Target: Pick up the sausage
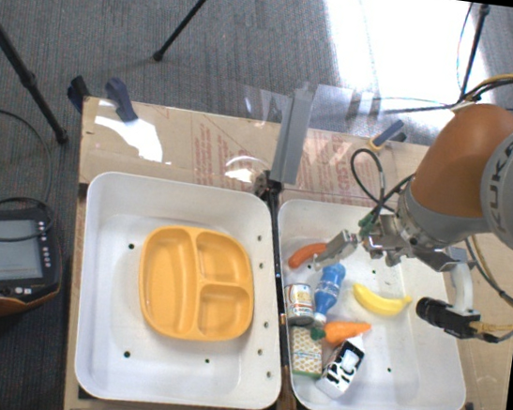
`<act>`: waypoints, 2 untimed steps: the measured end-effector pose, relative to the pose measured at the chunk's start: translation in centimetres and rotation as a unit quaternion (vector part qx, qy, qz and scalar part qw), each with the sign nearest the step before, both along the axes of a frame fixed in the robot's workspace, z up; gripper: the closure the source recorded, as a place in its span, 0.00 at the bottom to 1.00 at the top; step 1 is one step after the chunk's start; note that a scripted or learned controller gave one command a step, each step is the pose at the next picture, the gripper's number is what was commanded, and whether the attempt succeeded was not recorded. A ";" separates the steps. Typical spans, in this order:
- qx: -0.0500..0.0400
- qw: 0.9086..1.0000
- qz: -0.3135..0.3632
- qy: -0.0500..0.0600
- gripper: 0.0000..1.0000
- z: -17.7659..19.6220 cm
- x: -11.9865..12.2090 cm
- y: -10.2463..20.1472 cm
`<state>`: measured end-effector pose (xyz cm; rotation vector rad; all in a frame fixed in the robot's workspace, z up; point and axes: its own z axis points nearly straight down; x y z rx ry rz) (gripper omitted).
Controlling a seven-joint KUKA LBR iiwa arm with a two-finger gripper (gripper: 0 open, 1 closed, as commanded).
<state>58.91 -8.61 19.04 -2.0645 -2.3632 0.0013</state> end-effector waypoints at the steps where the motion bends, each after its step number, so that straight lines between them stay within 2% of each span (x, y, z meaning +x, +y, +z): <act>1: 0.000 1.000 -0.023 0.000 0.00 -3.5 4.5 -0.8; 2: 0.000 0.999 0.034 -0.006 0.00 -9.6 5.9 -2.4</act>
